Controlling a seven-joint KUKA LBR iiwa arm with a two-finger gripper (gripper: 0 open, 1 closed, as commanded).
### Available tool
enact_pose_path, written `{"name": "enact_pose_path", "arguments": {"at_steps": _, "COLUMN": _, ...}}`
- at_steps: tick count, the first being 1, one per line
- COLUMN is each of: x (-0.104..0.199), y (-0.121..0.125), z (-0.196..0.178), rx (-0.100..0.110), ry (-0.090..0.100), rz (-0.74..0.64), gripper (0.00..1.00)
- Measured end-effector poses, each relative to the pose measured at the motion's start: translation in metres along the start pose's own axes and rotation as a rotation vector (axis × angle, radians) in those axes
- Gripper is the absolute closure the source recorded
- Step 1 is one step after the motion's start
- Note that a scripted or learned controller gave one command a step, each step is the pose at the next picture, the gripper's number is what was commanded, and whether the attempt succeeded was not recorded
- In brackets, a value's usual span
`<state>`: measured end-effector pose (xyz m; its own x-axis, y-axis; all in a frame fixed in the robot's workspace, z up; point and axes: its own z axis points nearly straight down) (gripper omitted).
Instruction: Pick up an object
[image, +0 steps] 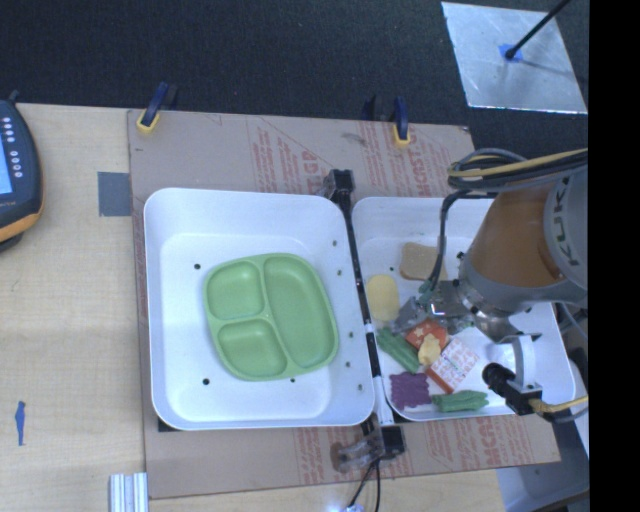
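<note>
Left white bin (170, 300): light green three-compartment plastic tray (270, 316) lying flat near its centre. Right white bin (385, 222): pale yellow rounded piece (381, 295) near the left wall, tan bread-like slice (418, 261) toward the back, green strip (397, 352), purple piece (408, 387), green bean-shaped item (459, 402) along the front wall, red-and-white packet (453, 364) mid-pile. Grey arm with orange band (515, 240) reaches in from the right. Gripper (432, 308) sits low over the clutter beside the red/yellow pieces (429, 340); grip state: cannot tell.
</note>
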<state>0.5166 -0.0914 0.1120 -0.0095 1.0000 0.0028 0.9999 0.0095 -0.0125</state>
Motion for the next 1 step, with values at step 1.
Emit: {"name": "enact_pose_path", "arguments": {"at_steps": 1, "x": -0.0182, "y": 0.0628, "z": 0.0205, "rx": -0.013, "ry": -0.004, "rz": 0.003, "gripper": 0.0}}
